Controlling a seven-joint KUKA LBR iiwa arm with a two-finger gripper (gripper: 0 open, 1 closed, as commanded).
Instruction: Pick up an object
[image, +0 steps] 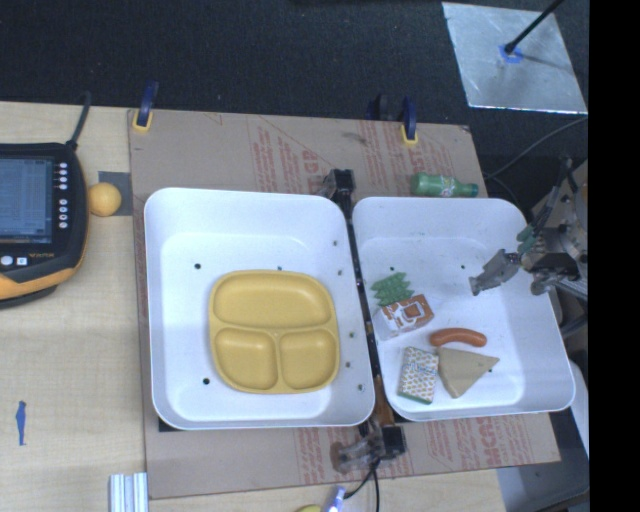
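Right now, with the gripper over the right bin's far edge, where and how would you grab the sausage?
Grip the sausage at its middle, fingers closing across its narrow width, coming straight down from above. It lies flat and runs left to right, so its long sides face the bin's front and back. The tan wedge sits close in front, so keep the front finger tight to the sausage.

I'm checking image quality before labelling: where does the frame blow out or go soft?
Camera view: the left bin floor glares near white around the yellow tray; the right bin is bright too; the gripper looks soft at the right edge; small items like the sausage stay legible.
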